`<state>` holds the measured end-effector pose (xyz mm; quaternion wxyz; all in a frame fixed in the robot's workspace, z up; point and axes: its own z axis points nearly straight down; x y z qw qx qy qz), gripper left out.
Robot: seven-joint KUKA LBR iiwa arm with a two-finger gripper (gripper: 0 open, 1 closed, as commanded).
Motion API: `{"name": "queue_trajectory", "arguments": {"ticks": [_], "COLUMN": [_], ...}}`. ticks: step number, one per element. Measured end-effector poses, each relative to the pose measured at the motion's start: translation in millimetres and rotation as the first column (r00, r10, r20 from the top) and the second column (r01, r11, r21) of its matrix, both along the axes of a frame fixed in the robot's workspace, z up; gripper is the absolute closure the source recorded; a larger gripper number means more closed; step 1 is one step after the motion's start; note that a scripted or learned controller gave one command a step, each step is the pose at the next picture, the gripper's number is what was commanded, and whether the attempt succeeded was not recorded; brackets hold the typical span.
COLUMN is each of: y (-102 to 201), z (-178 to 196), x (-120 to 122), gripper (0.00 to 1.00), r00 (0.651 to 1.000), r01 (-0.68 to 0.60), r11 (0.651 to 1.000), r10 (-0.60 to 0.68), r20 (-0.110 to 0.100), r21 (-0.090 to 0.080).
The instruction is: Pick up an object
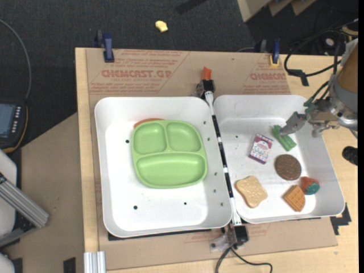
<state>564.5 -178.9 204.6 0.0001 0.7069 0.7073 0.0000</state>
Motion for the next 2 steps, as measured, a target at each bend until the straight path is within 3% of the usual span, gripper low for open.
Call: {"name": "queue_trajectory", "arguments": {"ticks": [1, 2], "y": [35, 32], "z": [-122, -105], "x": [29, 30], "gripper": [0.0, 1.0], "r00": [1.0, 1.0], "r01": [-0.004, 0.0], "r11": [1.0, 1.0], "r10": [0.004, 0.0], "r20": [-0.006, 0.003], "r21": [0.003, -0.001]}}
